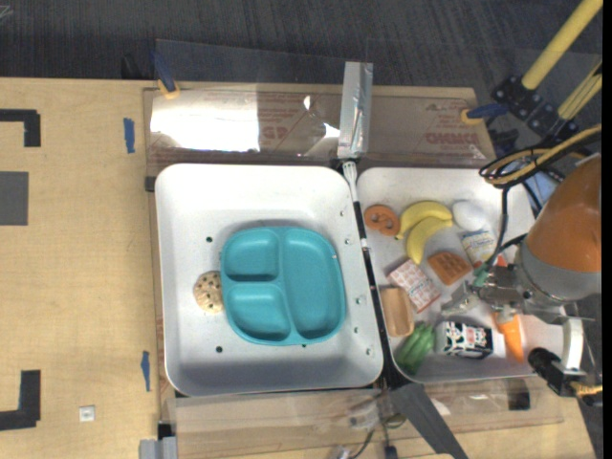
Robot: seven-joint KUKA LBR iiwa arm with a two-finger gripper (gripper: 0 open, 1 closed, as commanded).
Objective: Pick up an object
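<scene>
The right bin (378, 182) holds a pile of toy food. A yellow banana (424, 226) lies beside an orange round piece (382, 219), with a white lump (469, 214) to its right. Below them are a brown snack piece (448, 267), a pink-patterned packet (412, 282), a tan bar (395, 311), a green vegetable (414, 348), a black-and-white carton (466, 338) and an orange carrot (513, 336). My gripper (485, 288) hangs low over the bin's right part, just right of the brown piece and above the carton. Nothing shows between its fingers.
The left bin (182, 208) carries a teal divided plate (284, 283) with a speckled cookie (208, 292) at its left edge. A clear plastic wall (249, 120) stands behind the bins. Cables and yellow struts (545, 60) crowd the upper right.
</scene>
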